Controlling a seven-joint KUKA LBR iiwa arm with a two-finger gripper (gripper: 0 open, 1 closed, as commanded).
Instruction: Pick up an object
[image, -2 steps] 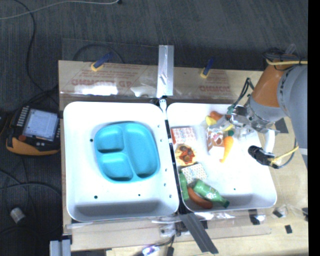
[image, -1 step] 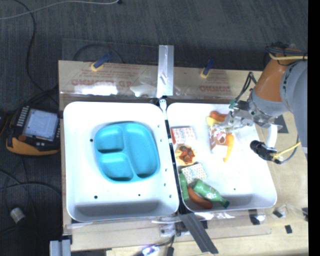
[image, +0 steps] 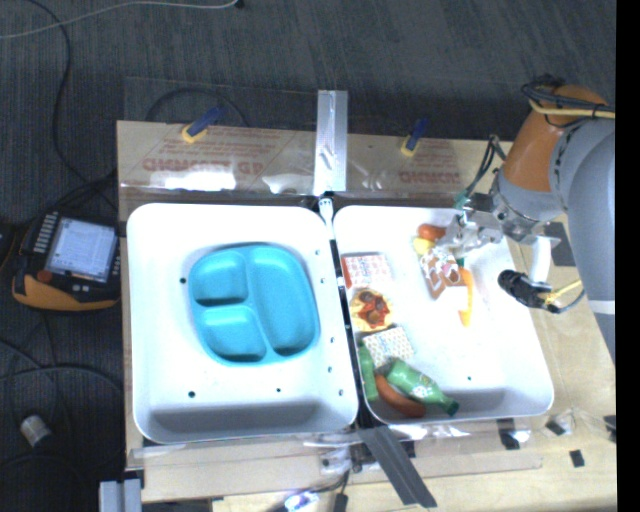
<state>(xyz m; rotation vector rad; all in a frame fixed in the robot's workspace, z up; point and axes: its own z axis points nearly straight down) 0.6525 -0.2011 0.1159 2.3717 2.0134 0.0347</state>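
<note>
The claw (image: 462, 232) hangs at the right bin's (image: 520, 340) upper right, over a snack packet (image: 438, 270); its grip state I cannot tell. Crowded neighbours could cause a glancing miss.

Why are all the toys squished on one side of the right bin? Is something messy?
Nothing looks broken or spilled. The small items are just bunched along the right bin's left wall, with a green bottle lying tipped over on the pile. The blue tray sits tidily in the left bin.
</note>
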